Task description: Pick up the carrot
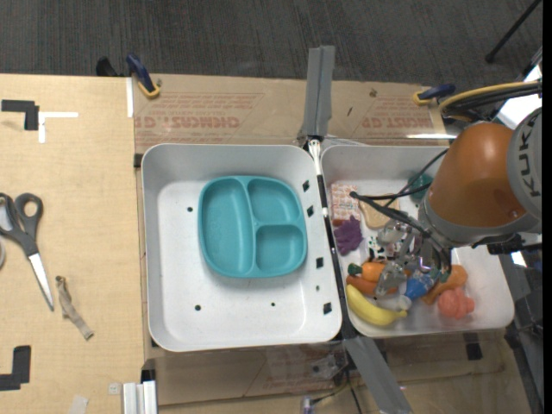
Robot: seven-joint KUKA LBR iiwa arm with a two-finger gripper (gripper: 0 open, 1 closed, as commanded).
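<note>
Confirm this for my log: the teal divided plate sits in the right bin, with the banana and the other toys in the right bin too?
Not quite. The camera view shows the teal divided plate in the left bin; the banana and the other toys do lie in the right bin.

The arm (479,179) is covering much of the right bin (379,155), and its orange band is hiding the bin's middle and far right wall. The gripper (398,270) is sitting low among the toys, too cluttered with cables to tell how its fingers are standing. The carrot (369,272) is showing just an orange end beside the gripper; the rest is lying under the metalwork. The banana (373,310) is partly overlapped by the gripper. The picture's right edge is cutting off the arm.
</note>
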